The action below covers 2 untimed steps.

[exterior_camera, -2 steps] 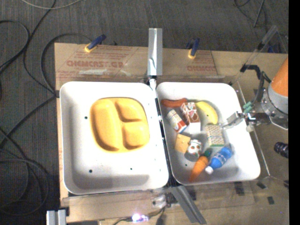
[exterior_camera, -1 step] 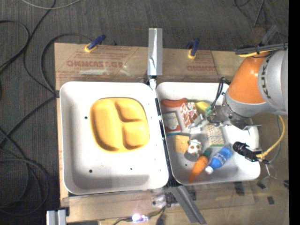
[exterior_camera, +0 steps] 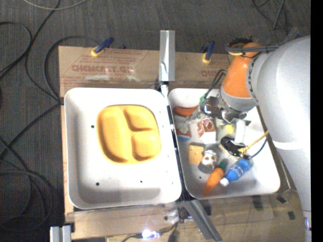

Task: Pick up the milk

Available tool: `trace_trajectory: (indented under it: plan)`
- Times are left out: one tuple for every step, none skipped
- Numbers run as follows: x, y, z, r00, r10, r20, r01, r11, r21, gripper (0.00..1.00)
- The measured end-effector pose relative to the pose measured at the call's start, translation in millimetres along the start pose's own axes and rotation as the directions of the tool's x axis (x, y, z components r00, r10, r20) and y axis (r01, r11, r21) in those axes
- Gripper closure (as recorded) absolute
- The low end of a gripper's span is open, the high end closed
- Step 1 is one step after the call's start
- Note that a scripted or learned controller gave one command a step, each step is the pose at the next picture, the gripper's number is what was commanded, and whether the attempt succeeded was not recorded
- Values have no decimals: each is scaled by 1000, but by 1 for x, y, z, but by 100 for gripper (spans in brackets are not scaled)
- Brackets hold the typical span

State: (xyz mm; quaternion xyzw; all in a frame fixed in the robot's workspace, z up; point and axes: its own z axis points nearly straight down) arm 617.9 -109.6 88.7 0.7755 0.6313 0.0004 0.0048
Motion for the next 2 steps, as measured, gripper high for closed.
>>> trace_trajectory:
  plan:
    - [1,0,-8,1000,-3,1,3,1000,3,100]
    - [90,34,-144,997,-82,-1,82,997,10,100]
